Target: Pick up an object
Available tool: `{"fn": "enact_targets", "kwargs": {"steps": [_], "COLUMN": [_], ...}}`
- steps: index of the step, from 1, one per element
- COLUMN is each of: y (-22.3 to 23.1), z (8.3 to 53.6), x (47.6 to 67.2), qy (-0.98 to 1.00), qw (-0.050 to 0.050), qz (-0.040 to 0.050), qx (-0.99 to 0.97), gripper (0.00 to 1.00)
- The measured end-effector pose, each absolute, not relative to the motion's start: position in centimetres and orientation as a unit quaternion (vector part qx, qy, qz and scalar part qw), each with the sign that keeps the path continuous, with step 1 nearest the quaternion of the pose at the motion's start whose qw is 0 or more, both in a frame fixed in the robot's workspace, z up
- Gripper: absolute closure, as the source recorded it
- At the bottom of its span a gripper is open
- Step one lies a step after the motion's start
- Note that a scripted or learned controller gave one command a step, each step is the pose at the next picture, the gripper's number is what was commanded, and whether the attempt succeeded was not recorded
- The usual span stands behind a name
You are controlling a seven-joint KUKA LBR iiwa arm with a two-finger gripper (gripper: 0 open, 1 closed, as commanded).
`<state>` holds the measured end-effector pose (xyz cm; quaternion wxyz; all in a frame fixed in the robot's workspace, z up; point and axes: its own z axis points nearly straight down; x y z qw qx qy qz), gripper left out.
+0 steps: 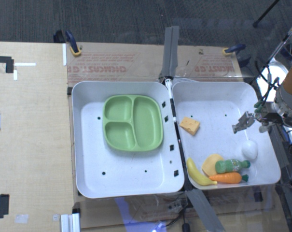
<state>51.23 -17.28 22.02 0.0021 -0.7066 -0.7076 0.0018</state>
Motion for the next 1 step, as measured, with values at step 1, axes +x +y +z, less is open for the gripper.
{"fn": "enact_targets", "kwargs": {"steps": [1], "y": [-14.1], "z": [8.91], "x": [47.74], "qy": [-0.715], "qw": [0.002], "qz": [0.0009], "qx": [-0.699], "gripper": [0.0]}}
